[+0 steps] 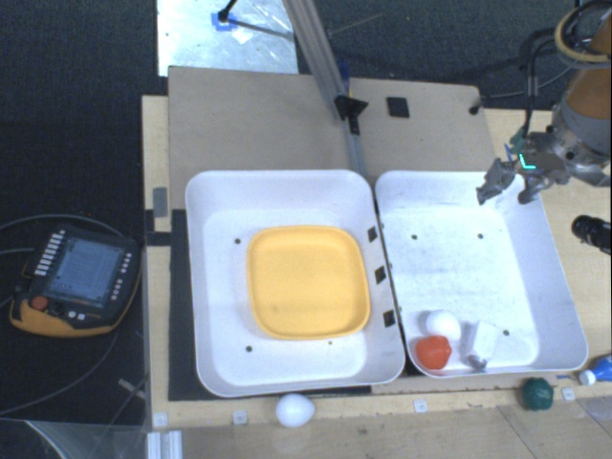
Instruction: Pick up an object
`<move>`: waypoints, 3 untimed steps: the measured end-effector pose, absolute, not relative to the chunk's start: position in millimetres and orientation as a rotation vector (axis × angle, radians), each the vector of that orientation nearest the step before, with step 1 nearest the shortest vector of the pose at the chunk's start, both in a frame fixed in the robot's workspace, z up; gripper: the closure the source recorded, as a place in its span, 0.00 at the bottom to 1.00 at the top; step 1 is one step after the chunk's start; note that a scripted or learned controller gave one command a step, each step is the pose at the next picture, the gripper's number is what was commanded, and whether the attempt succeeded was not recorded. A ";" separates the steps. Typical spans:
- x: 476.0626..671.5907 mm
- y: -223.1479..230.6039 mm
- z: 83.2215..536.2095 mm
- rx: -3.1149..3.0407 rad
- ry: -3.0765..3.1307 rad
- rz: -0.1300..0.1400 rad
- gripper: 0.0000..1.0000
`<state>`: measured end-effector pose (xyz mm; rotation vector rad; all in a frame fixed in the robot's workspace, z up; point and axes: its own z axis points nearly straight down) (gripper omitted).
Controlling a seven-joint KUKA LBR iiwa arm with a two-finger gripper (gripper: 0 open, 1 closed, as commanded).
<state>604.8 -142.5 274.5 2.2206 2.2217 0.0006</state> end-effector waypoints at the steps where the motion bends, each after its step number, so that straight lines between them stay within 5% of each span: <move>1: 604.8 -142.5 274.5 2.221 2.222 0.001 0.00; 3: 604.0 -133.6 185.6 2.222 2.223 -0.002 0.00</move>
